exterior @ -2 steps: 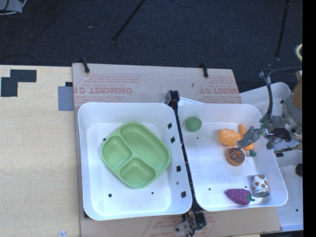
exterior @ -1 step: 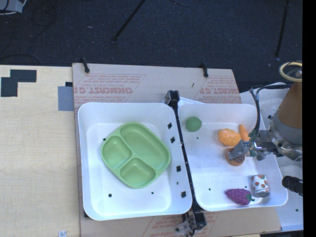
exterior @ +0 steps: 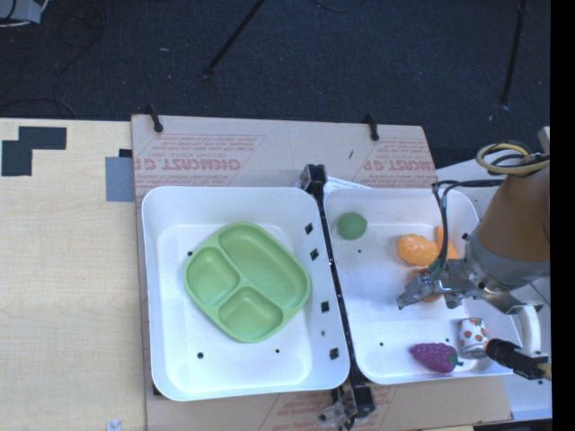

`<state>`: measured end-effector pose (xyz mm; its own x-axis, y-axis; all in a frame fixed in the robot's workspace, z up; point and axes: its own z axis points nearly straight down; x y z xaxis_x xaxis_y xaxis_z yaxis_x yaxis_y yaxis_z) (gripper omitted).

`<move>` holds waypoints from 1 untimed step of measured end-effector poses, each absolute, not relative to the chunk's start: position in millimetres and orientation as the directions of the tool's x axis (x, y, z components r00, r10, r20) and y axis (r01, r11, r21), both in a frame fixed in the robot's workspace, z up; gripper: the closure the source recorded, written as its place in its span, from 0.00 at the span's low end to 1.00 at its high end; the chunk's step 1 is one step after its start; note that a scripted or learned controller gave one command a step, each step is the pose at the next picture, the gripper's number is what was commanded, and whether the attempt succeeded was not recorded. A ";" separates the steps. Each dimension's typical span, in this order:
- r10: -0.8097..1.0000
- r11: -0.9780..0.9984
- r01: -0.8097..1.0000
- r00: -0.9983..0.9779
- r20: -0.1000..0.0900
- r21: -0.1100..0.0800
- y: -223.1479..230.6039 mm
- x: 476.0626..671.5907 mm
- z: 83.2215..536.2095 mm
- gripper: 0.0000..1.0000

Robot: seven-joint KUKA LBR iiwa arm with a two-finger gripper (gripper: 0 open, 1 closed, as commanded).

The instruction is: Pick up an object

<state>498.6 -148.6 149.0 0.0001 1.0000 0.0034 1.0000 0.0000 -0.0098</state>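
Observation:
In the right bin (exterior: pixel 382 348), a green ball (exterior: pixel 351 225) lies near the back left, an orange fruit-like object (exterior: pixel 417 249) sits toward the back right, and a purple grape bunch (exterior: pixel 435 356) rests at the front right. A small white cup with red dots (exterior: pixel 473 335) stands at the bin's right edge. My gripper (exterior: pixel 422 293) hangs low in the right bin, just in front of the orange object and behind the grapes. Nothing shows between its fingers.
The left bin (exterior: pixel 171 348) holds a light green divided plate (exterior: pixel 247 281). A black divider with clips (exterior: pixel 328 277) runs between the bins. The arm's orange band (exterior: pixel 517 218) looms over the right bin's right edge. Cardboard lies behind the bins.

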 end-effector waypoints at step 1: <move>1.000 0.000 1.000 0.000 0.004 -0.009 -138.7 498.0 88.7 0.00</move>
<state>498.0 -138.7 88.7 0.0001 1.0000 0.0036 1.0000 -0.0001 -0.0086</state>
